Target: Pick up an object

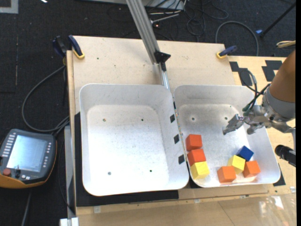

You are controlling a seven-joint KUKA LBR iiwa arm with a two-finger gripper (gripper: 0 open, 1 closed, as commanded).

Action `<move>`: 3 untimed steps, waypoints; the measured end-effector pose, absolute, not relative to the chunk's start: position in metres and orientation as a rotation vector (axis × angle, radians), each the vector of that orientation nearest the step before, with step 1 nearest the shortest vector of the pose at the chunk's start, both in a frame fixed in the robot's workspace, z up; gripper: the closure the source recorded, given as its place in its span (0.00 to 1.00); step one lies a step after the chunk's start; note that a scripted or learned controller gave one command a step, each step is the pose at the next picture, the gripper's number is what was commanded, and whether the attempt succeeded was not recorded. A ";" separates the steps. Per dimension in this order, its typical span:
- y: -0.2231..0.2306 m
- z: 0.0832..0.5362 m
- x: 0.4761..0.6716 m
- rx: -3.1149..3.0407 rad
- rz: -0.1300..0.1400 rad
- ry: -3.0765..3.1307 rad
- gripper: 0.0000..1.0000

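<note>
The gripper [233, 125] hangs over the right bin [209, 95], its jaws apparently parted with nothing between them. All the blocks crowd the bin's near edge: two orange blocks [194, 141] and a yellow one [199, 169] by the left wall, four more [239, 162] at the right corner.

Six blocks [220, 161] in the right bin [207, 98], hand [240, 125] above them, left bin [94, 126] alongside

White speckled bins [124, 126]. Four orange cubes [194, 141], two yellow cubes [199, 169], one blue cube [245, 152]. Tan bench [122, 62]. Grey arm [282, 102], orange band.
</note>
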State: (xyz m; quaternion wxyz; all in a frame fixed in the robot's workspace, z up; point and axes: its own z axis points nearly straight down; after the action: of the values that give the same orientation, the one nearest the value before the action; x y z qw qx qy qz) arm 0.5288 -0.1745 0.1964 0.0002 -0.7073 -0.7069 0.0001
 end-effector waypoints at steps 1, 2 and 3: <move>-0.129 0.094 0.489 -2.226 0.001 -2.221 0.00; -0.159 0.096 0.553 -2.223 -0.002 -2.228 0.00; -0.119 0.096 0.623 -2.216 -0.008 -2.233 0.00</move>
State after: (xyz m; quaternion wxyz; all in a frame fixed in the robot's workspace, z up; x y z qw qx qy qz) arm 0.6233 -0.1189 0.0961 -0.0021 -0.7043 -0.7099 -0.0024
